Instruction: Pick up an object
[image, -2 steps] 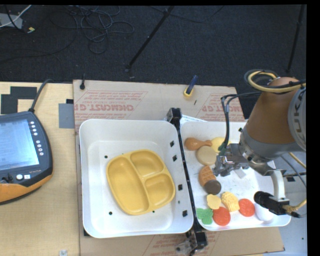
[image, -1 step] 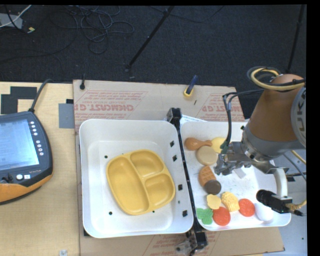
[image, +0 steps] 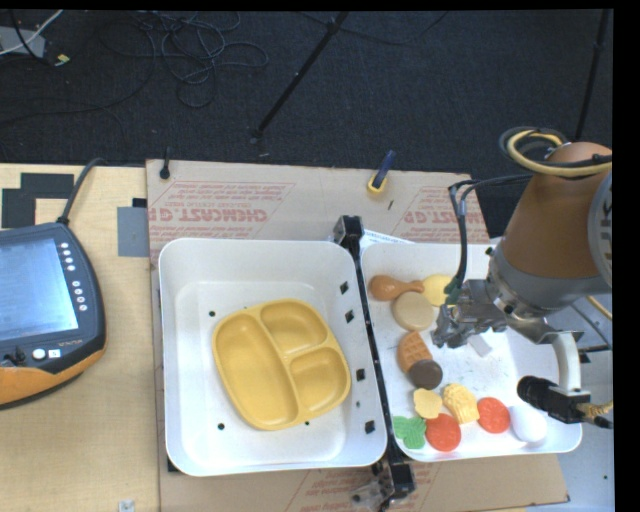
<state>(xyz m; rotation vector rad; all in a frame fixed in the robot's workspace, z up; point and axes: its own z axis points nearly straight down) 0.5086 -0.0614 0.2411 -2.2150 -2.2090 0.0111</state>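
The right bin (image: 478, 444) holds several toy foods: a brown drumstick (image: 393, 287), a yellow piece (image: 436, 289), a beige round piece (image: 411, 311), an orange-brown cone with a dark end (image: 418, 362), a yellow corn piece (image: 460, 402), a pale yellow piece (image: 427, 403), a green leaf (image: 409, 432), two red-orange rounds (image: 443, 433) (image: 492, 414) and a white egg (image: 529, 426). My gripper (image: 452, 327) hangs low over the middle of this bin, just right of the beige piece. No object shows between its fingers.
The left bin (image: 190, 270) carries a yellow divided plate (image: 281, 362). A black divider (image: 362, 330) runs between the bins. A teach pendant (image: 45, 305) lies on the bench at far left. Cardboard (image: 250, 205) lies behind the bins.
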